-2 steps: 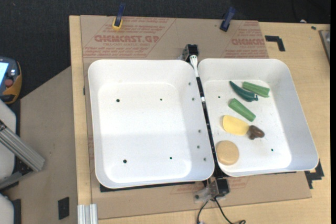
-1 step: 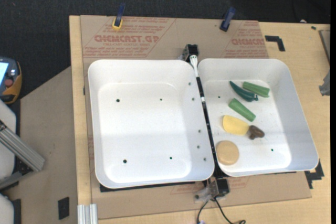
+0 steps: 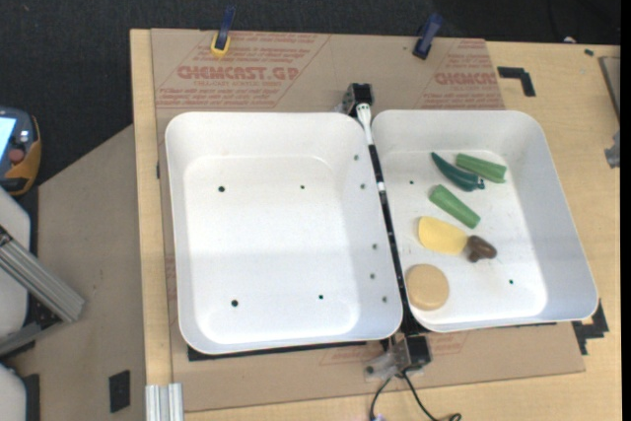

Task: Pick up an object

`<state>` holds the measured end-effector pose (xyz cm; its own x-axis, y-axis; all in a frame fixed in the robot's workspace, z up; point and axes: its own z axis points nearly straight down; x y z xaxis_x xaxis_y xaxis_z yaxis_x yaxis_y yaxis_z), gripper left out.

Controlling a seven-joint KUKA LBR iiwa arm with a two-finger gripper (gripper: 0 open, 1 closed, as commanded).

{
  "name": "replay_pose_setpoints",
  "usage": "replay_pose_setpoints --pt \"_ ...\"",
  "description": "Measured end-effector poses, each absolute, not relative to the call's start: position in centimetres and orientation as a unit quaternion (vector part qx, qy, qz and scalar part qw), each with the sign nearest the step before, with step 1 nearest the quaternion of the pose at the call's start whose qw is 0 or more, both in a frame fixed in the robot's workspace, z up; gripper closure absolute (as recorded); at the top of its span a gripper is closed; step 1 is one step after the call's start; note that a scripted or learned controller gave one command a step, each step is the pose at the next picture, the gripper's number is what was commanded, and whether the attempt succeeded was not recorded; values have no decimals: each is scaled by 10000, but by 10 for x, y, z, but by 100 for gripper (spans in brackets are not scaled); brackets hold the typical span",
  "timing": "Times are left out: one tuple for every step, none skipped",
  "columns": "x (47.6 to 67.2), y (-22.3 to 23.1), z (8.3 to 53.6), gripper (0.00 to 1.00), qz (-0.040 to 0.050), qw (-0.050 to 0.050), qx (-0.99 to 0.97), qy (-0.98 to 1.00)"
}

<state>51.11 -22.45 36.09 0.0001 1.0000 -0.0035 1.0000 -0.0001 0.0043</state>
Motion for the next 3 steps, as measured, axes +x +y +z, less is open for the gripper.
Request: replay_pose_setpoints --pt "512 -225 371 100 7 47 7070 7072" --pt "512 -225 382 100 10 65 7068 7074" --pt "477 -146 277 100 -21 -72 7051 7090"
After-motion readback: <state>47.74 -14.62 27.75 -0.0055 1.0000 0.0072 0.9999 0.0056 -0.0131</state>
